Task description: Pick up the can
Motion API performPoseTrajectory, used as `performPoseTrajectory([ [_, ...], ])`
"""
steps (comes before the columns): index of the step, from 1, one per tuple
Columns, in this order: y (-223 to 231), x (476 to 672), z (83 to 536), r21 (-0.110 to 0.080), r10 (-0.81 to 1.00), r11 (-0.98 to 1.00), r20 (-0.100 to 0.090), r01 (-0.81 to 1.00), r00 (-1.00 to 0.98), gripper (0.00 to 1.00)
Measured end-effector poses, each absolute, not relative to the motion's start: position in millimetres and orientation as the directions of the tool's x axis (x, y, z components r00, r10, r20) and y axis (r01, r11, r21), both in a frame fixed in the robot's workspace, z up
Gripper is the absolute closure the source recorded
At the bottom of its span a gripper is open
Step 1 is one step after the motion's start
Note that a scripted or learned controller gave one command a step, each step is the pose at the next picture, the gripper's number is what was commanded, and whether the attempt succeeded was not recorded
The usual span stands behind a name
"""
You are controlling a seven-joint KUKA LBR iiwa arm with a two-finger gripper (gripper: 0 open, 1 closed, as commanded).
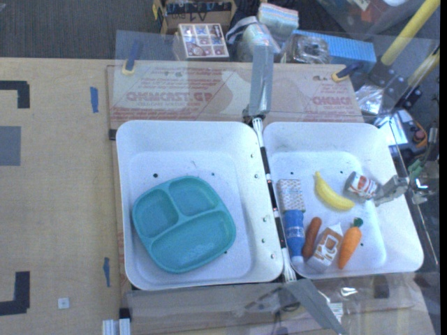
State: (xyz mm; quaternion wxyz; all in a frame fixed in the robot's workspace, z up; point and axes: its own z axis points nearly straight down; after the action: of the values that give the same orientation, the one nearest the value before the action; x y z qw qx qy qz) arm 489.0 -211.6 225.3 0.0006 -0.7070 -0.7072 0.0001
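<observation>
1. Camera view, looking down at a slant: two shallow white bins sat side by side on the bench, the left bin [133, 142] and the right bin [307, 135], touching along the middle seam.
2. The left bin had a teal divided plate [183, 222] lying flat in it, a bit tilted.
3. The right bin was the busy one. The can [360, 185], white and red, lay on its side near the right wall, just right of a yellow banana [331, 193].
4. The gripper [388, 189] came in from the right edge and sat right up against the can's right end. Honestly couldn't tell if it was clenched on the can or just touching it, too small and blurry.
5. Along the left wall of that bin: a silvery patterned packet [290, 195], with a blue bottle [294, 230] just below it.
6. Next to the bottle lay a reddish sausage-looking thing [312, 236], then a small brown and white carton [325, 248], then a toy carrot [349, 244], all packed close together near the front.
</observation>
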Motion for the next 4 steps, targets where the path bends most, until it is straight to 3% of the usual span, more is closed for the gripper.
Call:
performPoseTrajectory([
  [1,-211,579.8,139,0.002,0.957,-0.29,-0.001,0.957,0.29,0.0],
  [2,-204,603.5,95,-0.002,0.976,-0.216,0.006,0.976,0.216,0.0],
  [3,-192,602.3,87,0.002,0.992,-0.126,-0.002,0.992,0.126,0.0],
  [4,-192,603.6,98,0.006,0.992,-0.126,-0.001,0.992,0.126,1.0],
])
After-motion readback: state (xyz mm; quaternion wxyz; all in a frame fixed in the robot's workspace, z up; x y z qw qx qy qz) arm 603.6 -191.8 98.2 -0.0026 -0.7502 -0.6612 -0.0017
